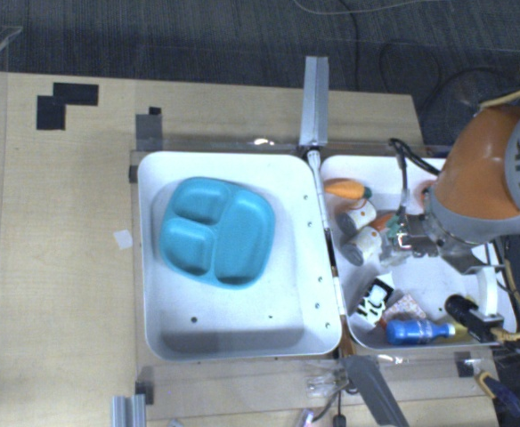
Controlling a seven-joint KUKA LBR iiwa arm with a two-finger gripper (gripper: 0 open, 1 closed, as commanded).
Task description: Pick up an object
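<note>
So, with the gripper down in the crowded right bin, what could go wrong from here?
1. The gripper sits among a grey cylinder, a small white-and-orange object and an orange carrot-shaped toy, all close together; it may push them aside rather than grasp one.
2. The arm's orange-banded wrist hides part of the right white bin, so a failed grasp could go unseen.

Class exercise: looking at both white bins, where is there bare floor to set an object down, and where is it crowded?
Free: the left bin floor below the blue tray, toward its lower rim, and a narrow strip along its right wall. Crowded: the right bin, where the carrot, blue bottle and black-and-white card surround the claw.
</note>
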